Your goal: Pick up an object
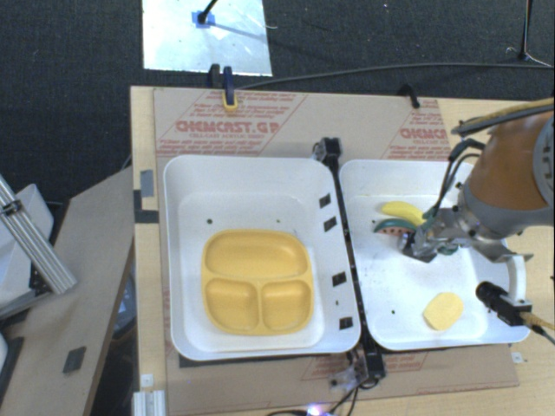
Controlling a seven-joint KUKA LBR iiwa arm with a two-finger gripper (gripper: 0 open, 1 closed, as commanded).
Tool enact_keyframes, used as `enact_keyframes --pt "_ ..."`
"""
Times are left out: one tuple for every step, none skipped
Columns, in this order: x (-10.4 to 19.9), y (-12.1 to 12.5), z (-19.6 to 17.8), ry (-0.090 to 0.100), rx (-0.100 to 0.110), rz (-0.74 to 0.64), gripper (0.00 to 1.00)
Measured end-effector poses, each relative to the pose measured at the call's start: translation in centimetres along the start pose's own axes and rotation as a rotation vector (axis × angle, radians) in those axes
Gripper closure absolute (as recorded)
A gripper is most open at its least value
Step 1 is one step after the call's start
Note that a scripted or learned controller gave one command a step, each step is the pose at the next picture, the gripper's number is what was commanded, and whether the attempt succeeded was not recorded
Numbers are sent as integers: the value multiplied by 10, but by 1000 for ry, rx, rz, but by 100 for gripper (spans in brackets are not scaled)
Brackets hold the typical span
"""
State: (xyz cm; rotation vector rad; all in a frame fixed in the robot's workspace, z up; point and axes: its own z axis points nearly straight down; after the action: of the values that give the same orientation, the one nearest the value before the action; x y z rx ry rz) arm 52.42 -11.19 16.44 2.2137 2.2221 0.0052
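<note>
Now the gripper is low in the right bin, near the banana

Firstly, the left bin [186,232] carries a yellow divided plate [257,281], which lies a little toward the front edge of that bin. In the right bin [381,323] a small yellow banana [402,211] lies near the back edge, and a dark greenish thing [390,226] that I cannot identify lies just beside it, touching or almost touching. A pale yellow rounded piece [443,310] sits near the front right corner of the same bin, well apart from the banana. The gripper [424,245] is down just beside the banana, on its right; if it is released or clenched I cannot tell, and no object shows inside it.

I judge the banana to be a light toy, probably stiff and smooth, so it may slip. The best hold seems across its narrow middle, not along its curved length. The rounded piece looks flat and low, harder to take.
</note>
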Motion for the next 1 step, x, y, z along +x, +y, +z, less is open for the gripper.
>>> enact_keyframes --pt "-4 -6 -48 0 -1 0 100"
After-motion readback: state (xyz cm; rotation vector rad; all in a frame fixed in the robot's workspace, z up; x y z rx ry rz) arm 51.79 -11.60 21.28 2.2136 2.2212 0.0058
